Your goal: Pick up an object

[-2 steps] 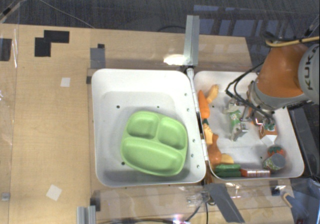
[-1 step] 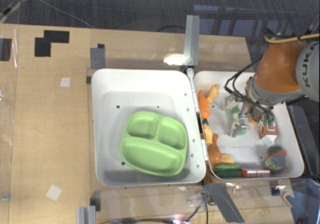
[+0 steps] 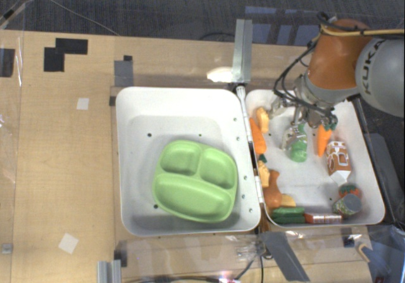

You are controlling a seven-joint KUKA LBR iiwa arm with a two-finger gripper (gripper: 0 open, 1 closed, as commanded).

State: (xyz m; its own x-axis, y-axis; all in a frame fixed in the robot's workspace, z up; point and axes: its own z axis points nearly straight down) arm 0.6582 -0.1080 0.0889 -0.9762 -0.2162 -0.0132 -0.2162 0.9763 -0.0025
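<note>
- A small green object (image 3: 297, 149) lies in the right bin (image 3: 370, 168), in the upper middle of its floor; it looks like a toy vegetable, though its exact kind is too small to tell
- The gripper (image 3: 296, 136) hangs straight above that green object, its metal fingers (image 3: 293, 131) pointing down and ending right at the object's top; whether they pinch it or merely touch it cannot be told, and how far they stand apart cannot be read from this slant
- Just right of the green object stands an orange carrot-like piece (image 3: 323, 138); further right and a little lower lies a brown-and-white packet (image 3: 338, 157)
- Left of the green object, along the bin's left wall, run a yellow-orange piece (image 3: 262, 118) and a long orange piece (image 3: 257, 138); below these sit a small tan piece (image 3: 264, 177) and a brown piece (image 3: 273, 197)
- Well below the green object, along the bin's near wall, lie a dark green piece (image 3: 288, 214) and a red-brown stick (image 3: 326, 218); at the lower right corner sits a round dark object (image 3: 350, 201)
- The arm's orange band (image 3: 335, 54) and grey link (image 3: 383, 76) rise above and to the right of the green object, with black cables (image 3: 288, 79) looping down beside them
- Far left of the green object, past the divider, the left bin (image 3: 136, 117) holds a green divided plate (image 3: 195, 180) with three compartments, lying flat in its lower middle
</note>
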